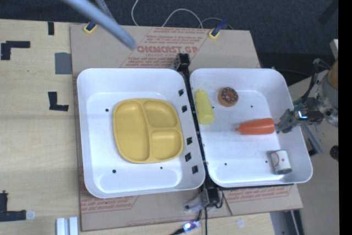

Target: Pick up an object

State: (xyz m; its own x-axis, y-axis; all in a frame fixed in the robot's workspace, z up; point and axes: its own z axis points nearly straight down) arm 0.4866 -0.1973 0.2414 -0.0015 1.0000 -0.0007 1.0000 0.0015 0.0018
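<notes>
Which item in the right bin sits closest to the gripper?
The orange carrot-like piece: its right end nearly meets the gripper at the bin's right edge. The donut, yellow piece and small can lie farther off.

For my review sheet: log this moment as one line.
gripper: right bin's right rim, beside carrot | held: nothing seen | left bin: yellow plate

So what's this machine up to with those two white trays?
A robot arm is trying to pick up one of the small items. Its gripper sits at the right edge of the right white bin, beside the orange carrot-shaped toy, with nothing visibly held. That bin also holds a yellow bottle-shaped toy, a brown doughnut toy and a small silver can. The left white bin holds a yellow divided plate.
</notes>
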